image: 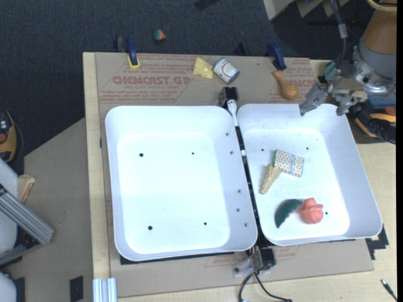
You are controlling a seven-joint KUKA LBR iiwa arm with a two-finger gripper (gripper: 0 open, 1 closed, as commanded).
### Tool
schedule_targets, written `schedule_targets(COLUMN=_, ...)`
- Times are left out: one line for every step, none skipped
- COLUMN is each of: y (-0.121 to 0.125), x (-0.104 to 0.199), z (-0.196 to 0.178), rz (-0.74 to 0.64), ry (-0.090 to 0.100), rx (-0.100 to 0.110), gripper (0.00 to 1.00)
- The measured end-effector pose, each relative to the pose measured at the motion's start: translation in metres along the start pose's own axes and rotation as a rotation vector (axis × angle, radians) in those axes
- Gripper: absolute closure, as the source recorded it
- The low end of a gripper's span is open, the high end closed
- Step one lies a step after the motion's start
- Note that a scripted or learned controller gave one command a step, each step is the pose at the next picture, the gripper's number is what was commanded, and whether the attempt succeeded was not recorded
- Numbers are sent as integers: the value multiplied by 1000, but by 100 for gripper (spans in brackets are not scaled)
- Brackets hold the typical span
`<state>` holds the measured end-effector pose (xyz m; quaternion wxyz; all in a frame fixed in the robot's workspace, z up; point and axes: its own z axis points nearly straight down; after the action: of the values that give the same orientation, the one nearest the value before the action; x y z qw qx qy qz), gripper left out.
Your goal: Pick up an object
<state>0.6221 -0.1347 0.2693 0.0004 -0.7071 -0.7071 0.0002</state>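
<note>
In the right-hand shallow white plastic bin point(352, 162) lie three small things, any of which the task could take: a pale tan cone with a blue-and-white patterned block at its wide end point(281, 168), a dark green leaf-shaped piece point(286, 211), and a lumpy salmon-pink rounded figure point(311, 211). The cone piece sits near the bin's middle, its long axis slanting from the patterned block at upper right down to the narrow tip at lower left, the tip pointing toward the divider between the bins. The green leaf lies nearer the front wall, curved, its point turned down-left, and the pink figure is just beside it on the right, seemingly touching. These surfaces look matte; the bin floor is smooth, glossy and speckled with a few dark dots. Bare floor lies between the cone and the back wall, and to the right of all three things toward the right wall. The claw point(327, 99), of grey metal, hangs over the back right corner of this bin, well apart from the three things, its two fingers spread and with nothing between them. The left white bin point(119, 168) sits alongside, rims meeting. On the brown cardboard-covered table point(157, 79) behind the bins rest a yellow wedge point(203, 68), a small white box point(225, 70) and a tan pear-shaped piece point(286, 87)
</note>
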Motion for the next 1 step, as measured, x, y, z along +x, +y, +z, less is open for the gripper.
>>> schedule_targets(y=27, x=-78, z=120, rz=6, ry=-1, rx=8, gripper=0)
